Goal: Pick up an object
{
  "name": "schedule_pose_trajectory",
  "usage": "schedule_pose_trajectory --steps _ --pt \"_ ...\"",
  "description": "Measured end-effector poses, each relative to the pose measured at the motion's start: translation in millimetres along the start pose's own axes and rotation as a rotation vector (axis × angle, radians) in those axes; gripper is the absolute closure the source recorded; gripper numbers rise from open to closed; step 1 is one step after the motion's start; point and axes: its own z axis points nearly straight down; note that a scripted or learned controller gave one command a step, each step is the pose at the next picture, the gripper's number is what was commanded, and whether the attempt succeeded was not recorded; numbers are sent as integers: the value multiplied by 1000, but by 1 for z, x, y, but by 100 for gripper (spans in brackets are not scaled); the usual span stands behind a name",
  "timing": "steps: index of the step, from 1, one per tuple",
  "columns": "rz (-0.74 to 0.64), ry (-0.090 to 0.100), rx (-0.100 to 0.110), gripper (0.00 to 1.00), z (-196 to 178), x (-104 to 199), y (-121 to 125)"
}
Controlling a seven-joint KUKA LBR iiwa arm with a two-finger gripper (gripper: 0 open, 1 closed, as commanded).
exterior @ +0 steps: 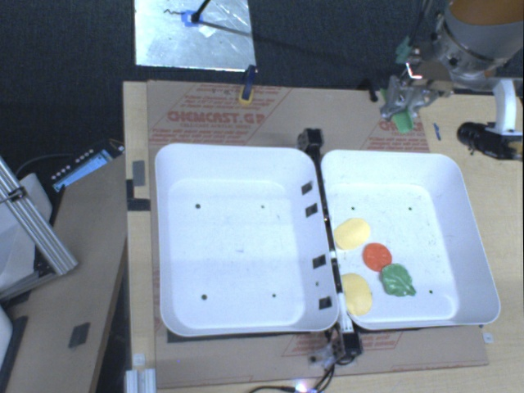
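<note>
Two white bins [237, 158] are sitting side by side on a brown cardboard sheet [213, 109] on a bench, with dark carpet [65, 56] behind and a shiny silver plate [164, 23] lying on it. The gripper [403, 109] is hanging up high, past the right bin's back edge, holding a small green thing [402, 122] between its fingers. Far below it, in the right bin, two flat yellow blobs [351, 233], a round red piece [377, 256] and a bumpy green piece [398, 280] are lying close together.
</note>
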Motion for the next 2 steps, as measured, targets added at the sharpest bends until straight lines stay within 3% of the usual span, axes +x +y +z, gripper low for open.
schedule_pose_trajectory --steps 1,2 --pt "4 0 -4 100 -101 18 -52" --pt "4 -1 4 100 -145 48 -69"
